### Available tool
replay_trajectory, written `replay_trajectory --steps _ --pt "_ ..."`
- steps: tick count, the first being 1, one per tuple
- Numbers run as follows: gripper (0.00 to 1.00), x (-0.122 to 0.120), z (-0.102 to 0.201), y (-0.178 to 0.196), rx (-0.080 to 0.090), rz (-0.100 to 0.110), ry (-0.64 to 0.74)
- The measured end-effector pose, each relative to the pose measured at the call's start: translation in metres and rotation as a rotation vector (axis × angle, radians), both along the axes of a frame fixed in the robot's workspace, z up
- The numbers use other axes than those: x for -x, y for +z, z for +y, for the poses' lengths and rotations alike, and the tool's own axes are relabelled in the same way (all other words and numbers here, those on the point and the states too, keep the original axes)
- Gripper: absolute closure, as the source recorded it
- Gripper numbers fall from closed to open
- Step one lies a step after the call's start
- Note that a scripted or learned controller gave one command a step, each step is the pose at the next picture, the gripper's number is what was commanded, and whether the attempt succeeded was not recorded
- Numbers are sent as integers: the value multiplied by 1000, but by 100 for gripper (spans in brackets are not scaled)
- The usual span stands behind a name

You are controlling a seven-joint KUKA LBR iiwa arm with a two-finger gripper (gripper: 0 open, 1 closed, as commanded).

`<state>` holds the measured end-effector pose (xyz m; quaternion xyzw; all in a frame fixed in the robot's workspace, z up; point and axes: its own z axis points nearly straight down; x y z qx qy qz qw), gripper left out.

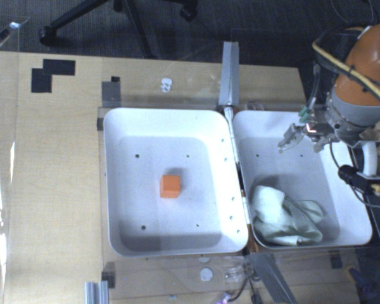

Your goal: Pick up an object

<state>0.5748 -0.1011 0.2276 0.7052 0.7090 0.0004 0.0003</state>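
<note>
A robotics lab — two white bins (114, 189) on a wooden bench (44, 189), office-chair base (114, 5) behind.

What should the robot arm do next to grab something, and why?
Probably lower the tool toward the crumpled white cloth. The tool hangs over the far part of the right bin, and the cloth lies in that bin's near part, the closest thing to it. The orange block sits in the left bin, farther away.

We see a pale wooden bench (50, 189) bearing two white bins, left bin (117, 233) and right bin (361, 233), touching side by side.
</note>
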Motion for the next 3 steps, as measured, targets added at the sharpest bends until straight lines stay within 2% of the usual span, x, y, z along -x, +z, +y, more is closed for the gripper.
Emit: replay_trajectory --steps 1,2,3 --pt "0 -16 11 -106 0 0 102" --pt "100 -18 12 -95 0 -6 103" --pt "100 -64 53 -10 1 -5 53"
